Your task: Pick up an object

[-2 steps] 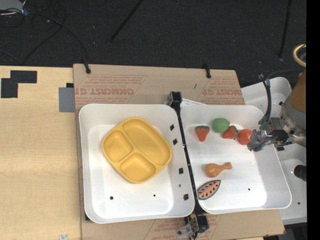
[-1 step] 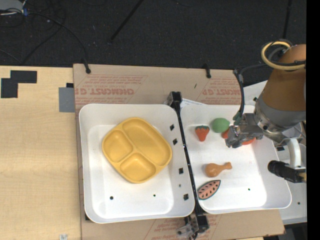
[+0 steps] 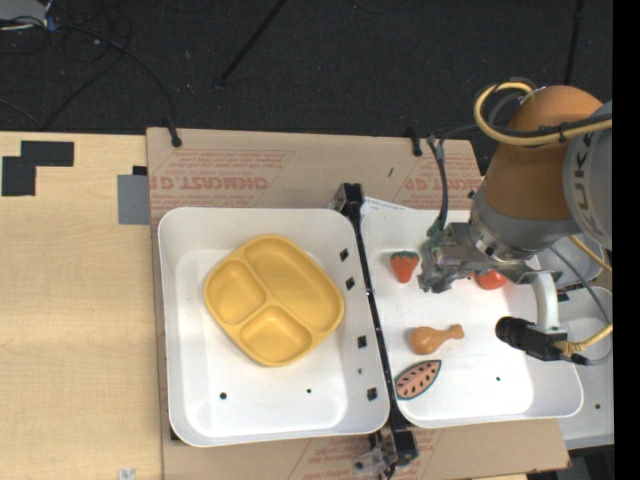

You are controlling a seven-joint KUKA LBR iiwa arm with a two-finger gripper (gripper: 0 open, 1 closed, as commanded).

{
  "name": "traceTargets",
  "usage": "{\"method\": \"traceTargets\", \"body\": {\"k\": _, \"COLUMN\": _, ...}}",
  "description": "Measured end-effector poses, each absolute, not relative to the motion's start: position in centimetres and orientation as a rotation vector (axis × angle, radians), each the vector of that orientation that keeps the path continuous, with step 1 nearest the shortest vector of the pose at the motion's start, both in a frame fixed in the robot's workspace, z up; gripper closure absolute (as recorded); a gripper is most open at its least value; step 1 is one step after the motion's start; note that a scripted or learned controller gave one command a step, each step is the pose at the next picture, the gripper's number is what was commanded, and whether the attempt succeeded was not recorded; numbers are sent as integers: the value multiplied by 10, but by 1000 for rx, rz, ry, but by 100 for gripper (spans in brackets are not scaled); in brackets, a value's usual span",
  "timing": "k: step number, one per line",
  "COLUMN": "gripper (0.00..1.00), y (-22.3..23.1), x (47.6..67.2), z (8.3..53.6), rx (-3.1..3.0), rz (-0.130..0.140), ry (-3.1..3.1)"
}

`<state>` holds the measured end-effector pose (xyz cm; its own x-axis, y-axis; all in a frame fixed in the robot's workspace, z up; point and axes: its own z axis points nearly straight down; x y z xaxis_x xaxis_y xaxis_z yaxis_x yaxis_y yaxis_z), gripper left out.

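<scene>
In the right bin (image 3: 520,393) lie a red strawberry-like toy (image 3: 403,265), an orange-red piece (image 3: 491,280) partly behind the arm, a tan drumstick-shaped toy (image 3: 433,338) and a flat leaf-shaped piece (image 3: 417,378) with a red face. My gripper (image 3: 437,277) hangs low over the bin's upper part, between the strawberry and the orange-red piece, just right of the strawberry. Nothing shows between its tips.
The left bin (image 3: 190,368) holds a yellow three-compartment plate (image 3: 272,298). A black divider rail (image 3: 366,313) runs between the bins. The orange and grey arm (image 3: 535,173) and a black cable fitting (image 3: 530,338) hang over the right bin's right side.
</scene>
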<state>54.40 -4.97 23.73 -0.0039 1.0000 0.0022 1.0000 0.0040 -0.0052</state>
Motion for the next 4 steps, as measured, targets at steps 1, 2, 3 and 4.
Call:
{"method": "traceTargets", "body": {"k": 1, "gripper": 100, "y": 7, "x": 550, "z": 242, "rx": -2213, "rz": 2, "ry": -2225}}
{"method": "traceTargets", "body": {"k": 2, "gripper": 100, "y": 57, "x": 562, "z": 225, "rx": -2214, "rz": 4, "ry": -2224}}
{"method": "traceTargets", "body": {"k": 3, "gripper": 100, "y": 104, "x": 567, "z": 218, "rx": -2214, "rz": 3, "ry": -2224}}
{"method": "traceTargets", "body": {"k": 4, "gripper": 0, "y": 102, "x": 567, "z": 218, "rx": -2218, "rz": 5, "ry": -2222}}
